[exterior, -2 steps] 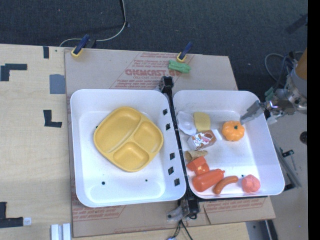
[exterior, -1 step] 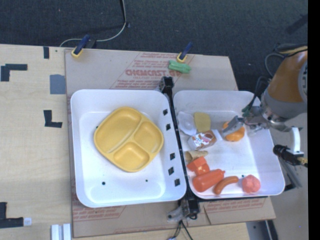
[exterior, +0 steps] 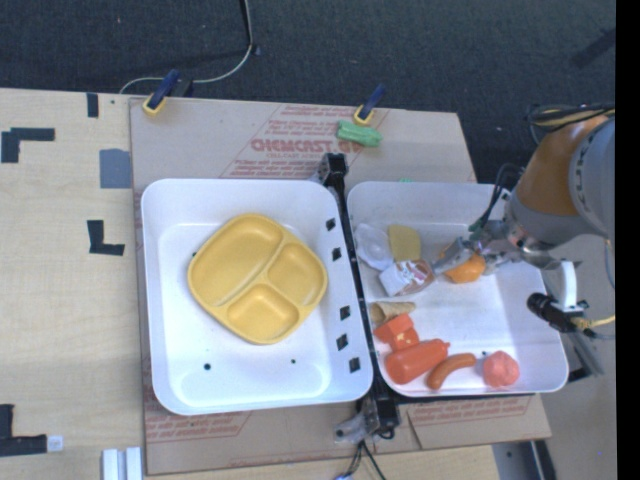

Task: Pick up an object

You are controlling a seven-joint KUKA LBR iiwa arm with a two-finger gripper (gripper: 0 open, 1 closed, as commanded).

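So the biggest thing here is the cardboard sheet [exterior: 200, 153] under everything, clipped down along its top edge by a yellow-and-blue clamp [exterior: 160, 98] at upper left and a blue one [exterior: 369, 101] near top centre, with a green clip [exterior: 359, 134] just below that. On it sit the two white bins side by side. The left bin [exterior: 165, 368] takes up the centre-left of the frame, and a yellow divided plate [exterior: 257, 278] lies in it, turned at a slant, three compartments facing up.

The right bin [exterior: 540, 368] is where all the small stuff is. The arm [exterior: 570, 183] comes in from the right edge, orange band and grey body, reaching down over the bin's upper right part. The gripper [exterior: 470, 253] is low in the middle of that bin, right at an orange piece [exterior: 465, 270] that looks like a small round fruit. Honestly can't tell if the fingers are apart or together, or if they've actually got it, too blurry there.

Left of that: a pale yellow wedge [exterior: 405, 241], a clear crumpled wrapper [exterior: 372, 246] and a white-and-red packet [exterior: 408, 277], all bunched near the bin's upper left. Along the bottom of the bin there's a tan wedge [exterior: 385, 311], a red-orange carrot-ish thing [exterior: 410, 353], an orange sausage shape [exterior: 452, 369] touching it, and a pink ball [exterior: 501, 369] near the lower right corner.
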